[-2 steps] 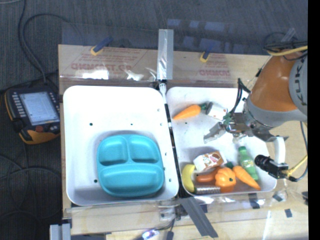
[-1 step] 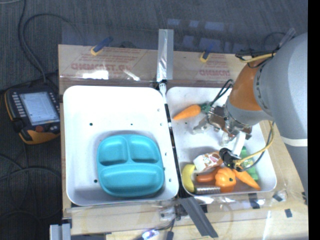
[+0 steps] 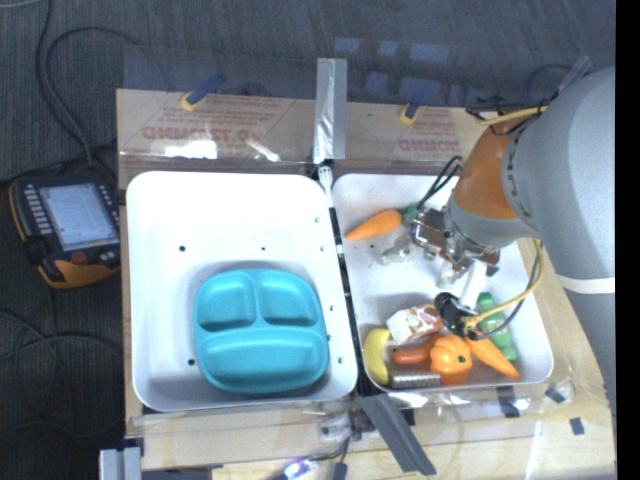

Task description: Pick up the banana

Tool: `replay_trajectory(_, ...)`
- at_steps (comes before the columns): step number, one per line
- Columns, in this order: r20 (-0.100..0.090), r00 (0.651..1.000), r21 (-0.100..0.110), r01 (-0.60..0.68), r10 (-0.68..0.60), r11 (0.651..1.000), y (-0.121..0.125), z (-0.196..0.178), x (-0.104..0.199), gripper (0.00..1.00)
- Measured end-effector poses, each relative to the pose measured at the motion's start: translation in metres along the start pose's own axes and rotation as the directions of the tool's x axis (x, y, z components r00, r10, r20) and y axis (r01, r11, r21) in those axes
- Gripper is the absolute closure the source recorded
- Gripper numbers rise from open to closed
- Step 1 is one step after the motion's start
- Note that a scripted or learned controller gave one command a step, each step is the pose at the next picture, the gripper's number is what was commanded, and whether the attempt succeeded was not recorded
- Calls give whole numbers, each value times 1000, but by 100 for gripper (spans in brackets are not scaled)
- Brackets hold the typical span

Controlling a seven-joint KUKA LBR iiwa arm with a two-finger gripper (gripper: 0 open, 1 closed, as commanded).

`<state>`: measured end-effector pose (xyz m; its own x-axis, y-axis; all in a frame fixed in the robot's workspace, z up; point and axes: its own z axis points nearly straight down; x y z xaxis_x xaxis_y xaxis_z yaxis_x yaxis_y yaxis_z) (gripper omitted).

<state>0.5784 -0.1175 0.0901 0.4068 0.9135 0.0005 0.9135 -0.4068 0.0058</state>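
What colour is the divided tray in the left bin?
Turquoise blue; the divided tray shows clearly in the camera view.

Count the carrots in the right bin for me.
2. One carrot lies near the far left corner of the right bin. Another carrot lies in the near pile, right of the banana. The pile may hide more.

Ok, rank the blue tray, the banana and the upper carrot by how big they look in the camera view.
1. Blue tray, by far the largest.
2. Upper carrot.
3. Banana, though other toys partly hide it, so its place against the carrot is unsure.
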Motion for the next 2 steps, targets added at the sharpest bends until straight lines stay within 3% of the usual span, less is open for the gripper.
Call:
replay_trajectory(1, -3, 832, -3, -554, 554, 832, 15, 0, -41, 0)
replay_trajectory(2, 3, 739, -3, -673, 673, 739, 31, 1, -25, 0)
